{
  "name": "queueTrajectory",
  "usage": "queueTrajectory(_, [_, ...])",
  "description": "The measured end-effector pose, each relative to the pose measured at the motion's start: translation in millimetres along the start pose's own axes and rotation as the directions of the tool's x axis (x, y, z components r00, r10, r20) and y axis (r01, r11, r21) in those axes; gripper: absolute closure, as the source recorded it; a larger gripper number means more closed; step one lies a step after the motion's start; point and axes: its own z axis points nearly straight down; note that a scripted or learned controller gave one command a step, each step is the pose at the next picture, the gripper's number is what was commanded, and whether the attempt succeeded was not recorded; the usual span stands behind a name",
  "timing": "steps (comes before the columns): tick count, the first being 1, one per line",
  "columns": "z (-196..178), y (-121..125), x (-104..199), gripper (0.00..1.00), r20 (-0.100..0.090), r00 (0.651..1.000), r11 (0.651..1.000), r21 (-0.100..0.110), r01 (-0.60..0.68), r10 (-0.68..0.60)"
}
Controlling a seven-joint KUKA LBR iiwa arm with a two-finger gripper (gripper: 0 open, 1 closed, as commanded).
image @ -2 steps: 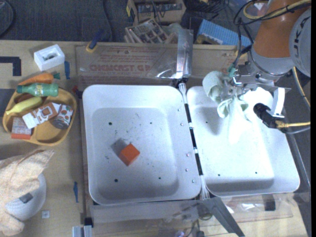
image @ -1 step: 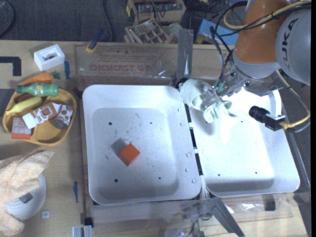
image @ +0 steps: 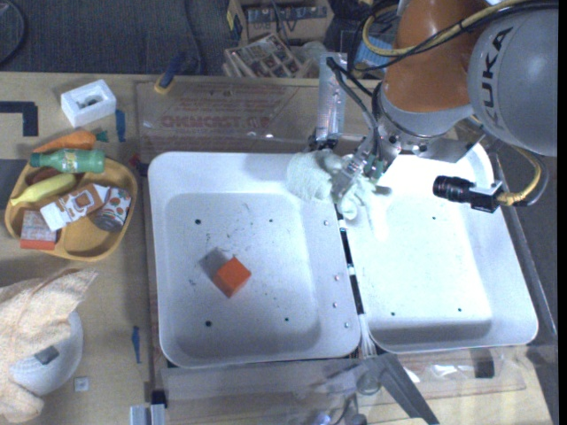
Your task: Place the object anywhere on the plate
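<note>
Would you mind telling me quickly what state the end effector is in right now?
End effector: cannot be told; it is blurred at the bins' far edge, away from the orange block.

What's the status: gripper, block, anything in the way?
Gripper at the far edge where the bins meet, holding nothing visible. Orange block on left bin floor, apart from gripper. No plate seen; white crumpled object beside gripper.
</note>
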Motion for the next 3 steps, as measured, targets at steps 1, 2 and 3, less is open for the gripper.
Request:
queueTrajectory(1, [-4.5, 42.9, 29.7, 1.0, 0.003, 0.922, 0.922, -0.002, 0.388, -0.388])
queueTrajectory(2, [-2.1, 74.2, 68.6, 1.0, 0.001, 0.758, 0.758, -0.002, 0.653, -0.653])
queueTrajectory(3, [-2.8, 74.2, 68.2, 0.0, 0.002, 0.758, 0.758, -0.002, 0.652, -0.652])
